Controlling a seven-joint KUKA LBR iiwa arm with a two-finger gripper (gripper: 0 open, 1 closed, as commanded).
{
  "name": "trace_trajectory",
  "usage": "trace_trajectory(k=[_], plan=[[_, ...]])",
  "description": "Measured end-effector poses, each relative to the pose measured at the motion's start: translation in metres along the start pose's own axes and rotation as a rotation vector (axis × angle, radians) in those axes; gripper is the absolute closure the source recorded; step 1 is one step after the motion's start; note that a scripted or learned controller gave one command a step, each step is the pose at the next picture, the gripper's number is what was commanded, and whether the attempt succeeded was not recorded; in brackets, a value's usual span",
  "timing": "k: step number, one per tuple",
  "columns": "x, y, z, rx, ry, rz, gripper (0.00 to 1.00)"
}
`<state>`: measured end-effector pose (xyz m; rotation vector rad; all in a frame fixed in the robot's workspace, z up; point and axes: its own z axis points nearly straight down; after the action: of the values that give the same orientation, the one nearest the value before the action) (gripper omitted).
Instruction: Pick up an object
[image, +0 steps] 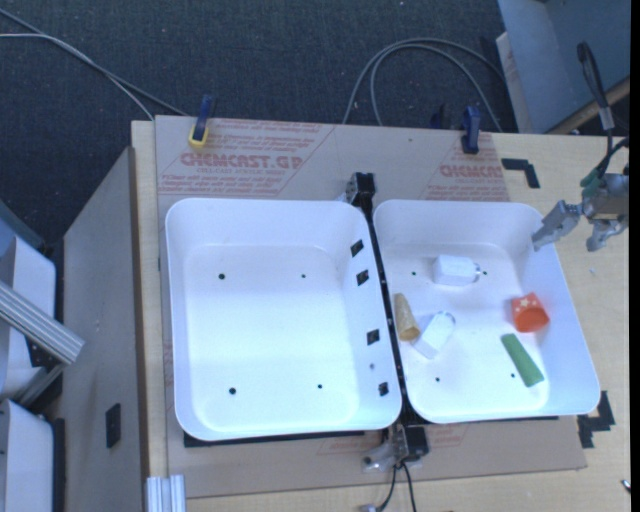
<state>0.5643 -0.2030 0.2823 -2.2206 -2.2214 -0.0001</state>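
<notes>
The tool (578, 222) hung open over the right bin's (560, 300) far rim; descending there risked striking it, missing the orange block (529, 312).

bins (190, 300): white
cup (529, 312): orange
stick (522, 359): green
block (455, 269): white
roll (407, 316): tan
clamps (203, 120): blue, yellow
floor (250, 50): dark blue

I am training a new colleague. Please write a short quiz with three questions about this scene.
1. True or false: the orange object lies in the left bin.
2. Which lies nearest the divider between the bins: A) green block B) tan piece C) white block?
3. Fill in: the gripper hangs above the right bin's ____ corner.

Key: 1 false; 2 B; 3 far right.
</notes>
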Motion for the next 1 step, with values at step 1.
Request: trace_trajectory(k=[1], plan=[[0.0453,-0.0440,0.1628,0.015,0.007,-0.001,0.00]])
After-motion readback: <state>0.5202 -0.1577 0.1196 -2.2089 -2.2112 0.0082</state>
